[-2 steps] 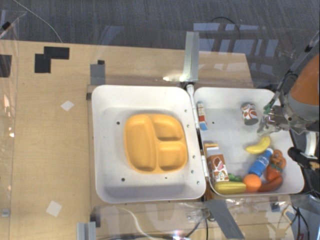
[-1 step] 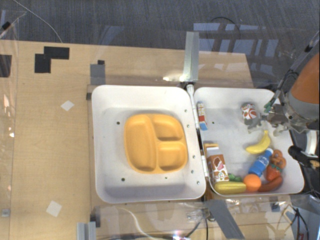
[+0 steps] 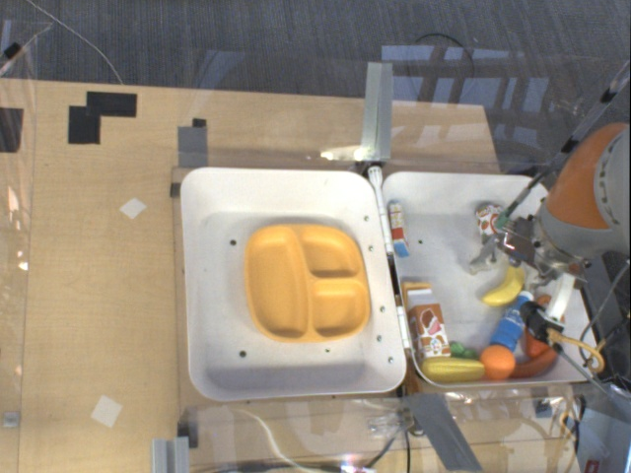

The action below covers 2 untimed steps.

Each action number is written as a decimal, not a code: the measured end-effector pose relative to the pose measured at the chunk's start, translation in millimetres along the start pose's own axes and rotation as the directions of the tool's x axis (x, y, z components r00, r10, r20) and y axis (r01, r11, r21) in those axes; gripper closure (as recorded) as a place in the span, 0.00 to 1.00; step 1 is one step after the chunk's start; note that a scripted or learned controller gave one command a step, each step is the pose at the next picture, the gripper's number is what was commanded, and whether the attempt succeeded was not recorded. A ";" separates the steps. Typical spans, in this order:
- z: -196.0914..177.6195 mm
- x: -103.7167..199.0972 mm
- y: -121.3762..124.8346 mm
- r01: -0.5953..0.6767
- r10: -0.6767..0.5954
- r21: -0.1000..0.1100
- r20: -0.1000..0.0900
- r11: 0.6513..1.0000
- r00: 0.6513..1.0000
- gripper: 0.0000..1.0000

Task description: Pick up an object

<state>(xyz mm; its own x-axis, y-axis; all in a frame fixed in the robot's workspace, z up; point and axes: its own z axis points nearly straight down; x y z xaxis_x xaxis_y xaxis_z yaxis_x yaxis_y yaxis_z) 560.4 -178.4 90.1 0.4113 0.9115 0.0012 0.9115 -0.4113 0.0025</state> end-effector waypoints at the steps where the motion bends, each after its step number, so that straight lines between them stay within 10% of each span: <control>1: 0.4 -5.2 -45.3 -0.113 0.113 -0.011 -0.001 0.994 0.994 0.00; 2: 1.6 0.1 -3.0 -0.151 0.151 -0.009 -0.001 0.989 0.989 0.00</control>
<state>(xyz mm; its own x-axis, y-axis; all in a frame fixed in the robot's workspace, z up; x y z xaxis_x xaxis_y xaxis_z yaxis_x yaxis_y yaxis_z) 557.7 -177.1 88.5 0.5439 0.8392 0.0030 0.8391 -0.5439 0.0115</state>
